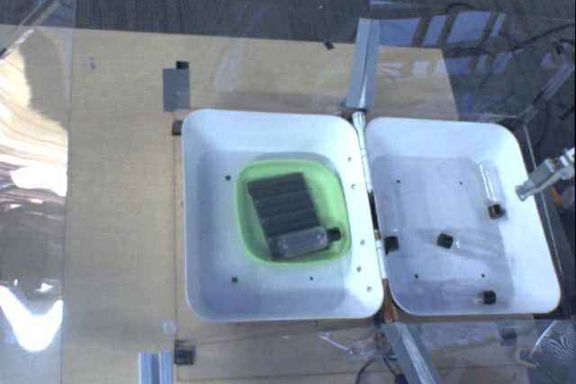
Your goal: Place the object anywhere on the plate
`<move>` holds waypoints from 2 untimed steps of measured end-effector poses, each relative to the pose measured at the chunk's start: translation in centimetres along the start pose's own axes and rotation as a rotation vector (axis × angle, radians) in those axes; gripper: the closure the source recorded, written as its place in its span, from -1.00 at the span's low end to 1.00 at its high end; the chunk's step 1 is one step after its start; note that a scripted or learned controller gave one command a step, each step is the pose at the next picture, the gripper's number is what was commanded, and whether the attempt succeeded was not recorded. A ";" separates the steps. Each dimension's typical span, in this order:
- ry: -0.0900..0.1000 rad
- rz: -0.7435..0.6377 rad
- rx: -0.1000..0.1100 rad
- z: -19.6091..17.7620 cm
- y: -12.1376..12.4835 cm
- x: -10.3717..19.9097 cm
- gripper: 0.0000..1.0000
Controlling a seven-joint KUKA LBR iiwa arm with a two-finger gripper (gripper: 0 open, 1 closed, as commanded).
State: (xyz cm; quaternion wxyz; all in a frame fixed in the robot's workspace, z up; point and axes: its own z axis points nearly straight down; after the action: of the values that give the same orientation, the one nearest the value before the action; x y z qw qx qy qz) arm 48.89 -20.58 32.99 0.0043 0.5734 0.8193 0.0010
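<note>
Two shallow white bins sit side by side on the wooden bench, their inner rims meeting along a narrow seam. The left bin [202, 220] holds a green square plate [247, 193] set near its middle, with a band of bare white floor all round it — widest on the left and along the front. On the plate lies a dark ribbed block [281, 200], slightly turned, and just at its near right corner a clear vial with a black cap [306, 240] rests on its side, touching or nearly touching the block and lying within the plate's rim.

The right bin [531, 283] has three more clear vials with black caps: one [490, 184] near the right wall, one [459, 242] about the middle, one [468, 293] toward the front. Its left half is open floor.

The gripper [540, 180] shows at the right edge, above the right bin's outer rim, a pale tip angled down and leftward, near the vial by the wall but apart from it. Nothing can be seen between its fingers; whether they stand apart or together I cannot tell.
</note>
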 end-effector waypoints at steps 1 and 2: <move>0.000 0.000 0.000 0.0 0.0 0.0 -1.00; 0.000 0.000 0.000 0.0 0.0 0.0 -1.00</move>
State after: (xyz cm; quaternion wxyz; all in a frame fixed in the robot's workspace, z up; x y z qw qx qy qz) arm 48.89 -20.58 32.99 0.0043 0.5734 0.8193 0.0010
